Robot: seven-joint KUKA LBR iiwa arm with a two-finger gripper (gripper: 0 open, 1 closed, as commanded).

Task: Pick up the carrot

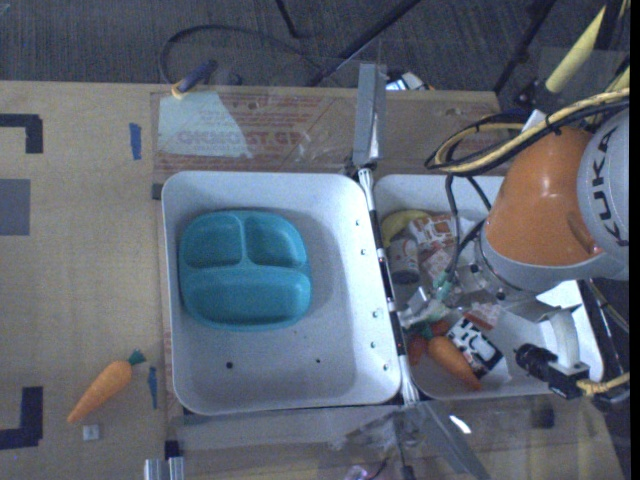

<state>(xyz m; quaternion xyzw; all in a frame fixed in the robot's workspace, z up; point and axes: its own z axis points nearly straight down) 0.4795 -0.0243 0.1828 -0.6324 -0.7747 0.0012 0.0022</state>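
While hand (440, 303) grip unreadable | 2 carrots: 1 in right bin (453, 359), 1 on bench (100, 390)

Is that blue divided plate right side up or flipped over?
Right side up. The blue plate lies flat in the left bin, and its three hollow sections face the camera.

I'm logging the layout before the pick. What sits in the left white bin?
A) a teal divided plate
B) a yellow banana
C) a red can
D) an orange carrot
A: the teal divided plate lies upside-up in the left white bin, with nothing else lying beside it there.
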